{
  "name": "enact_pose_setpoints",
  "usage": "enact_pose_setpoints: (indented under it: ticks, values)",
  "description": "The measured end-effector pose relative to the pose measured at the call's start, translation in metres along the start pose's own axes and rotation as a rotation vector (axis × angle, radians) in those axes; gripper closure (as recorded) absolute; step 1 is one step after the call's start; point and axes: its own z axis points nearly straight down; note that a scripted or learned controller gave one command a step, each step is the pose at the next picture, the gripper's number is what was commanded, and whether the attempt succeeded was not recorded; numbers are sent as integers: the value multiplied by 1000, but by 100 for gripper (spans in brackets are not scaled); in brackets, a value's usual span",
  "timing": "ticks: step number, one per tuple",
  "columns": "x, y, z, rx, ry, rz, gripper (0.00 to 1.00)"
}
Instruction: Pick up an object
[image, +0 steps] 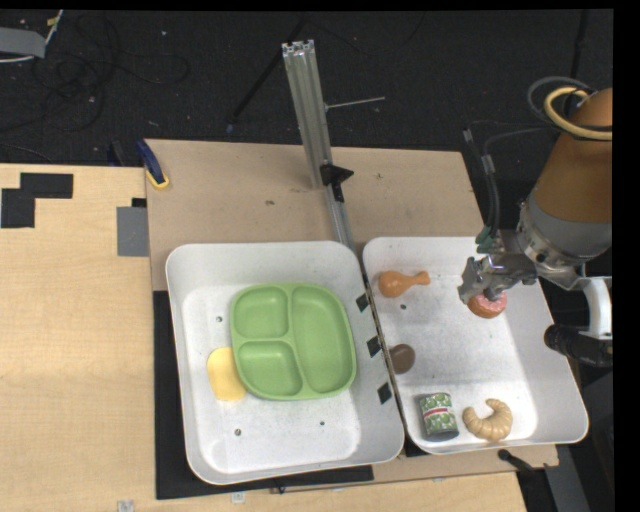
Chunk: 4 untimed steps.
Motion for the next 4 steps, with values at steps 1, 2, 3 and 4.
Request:
enact_pose_setpoints:
  ticks: [1, 2, 3, 4]
  values:
    - [51, -6, 20, 1, 0, 1, 100]
    - [96, -14, 18, 1, 0, 0, 100]
    - [158, -22, 28, 2, 0, -1, 100]
    - [206, -31, 28, 3, 0, -2, 100]
